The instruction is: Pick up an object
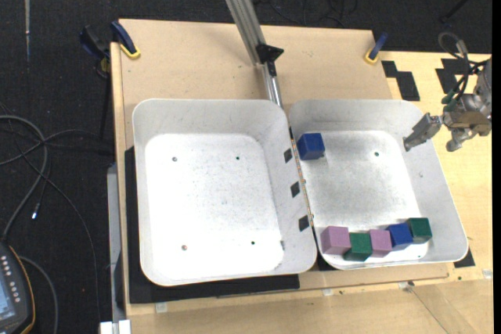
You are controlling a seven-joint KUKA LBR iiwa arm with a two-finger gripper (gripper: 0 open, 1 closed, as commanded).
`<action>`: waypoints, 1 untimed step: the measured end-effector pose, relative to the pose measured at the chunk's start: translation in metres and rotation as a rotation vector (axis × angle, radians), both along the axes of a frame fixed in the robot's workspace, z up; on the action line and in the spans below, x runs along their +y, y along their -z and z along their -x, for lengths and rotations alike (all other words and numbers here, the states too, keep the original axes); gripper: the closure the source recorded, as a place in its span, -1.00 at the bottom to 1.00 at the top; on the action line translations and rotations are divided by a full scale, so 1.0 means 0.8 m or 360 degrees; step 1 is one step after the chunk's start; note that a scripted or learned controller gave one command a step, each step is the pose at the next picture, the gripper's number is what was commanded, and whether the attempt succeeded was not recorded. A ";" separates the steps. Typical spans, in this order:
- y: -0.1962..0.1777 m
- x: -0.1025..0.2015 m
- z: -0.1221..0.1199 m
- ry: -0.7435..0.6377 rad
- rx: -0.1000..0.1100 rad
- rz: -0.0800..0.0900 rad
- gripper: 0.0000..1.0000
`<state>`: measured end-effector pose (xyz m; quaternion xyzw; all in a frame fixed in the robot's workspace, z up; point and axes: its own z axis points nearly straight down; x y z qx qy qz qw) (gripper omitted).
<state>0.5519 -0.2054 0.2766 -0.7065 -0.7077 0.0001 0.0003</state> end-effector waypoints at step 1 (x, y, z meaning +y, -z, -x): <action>-0.012 -0.022 -0.003 0.0004 -0.0005 0.0003 -1.00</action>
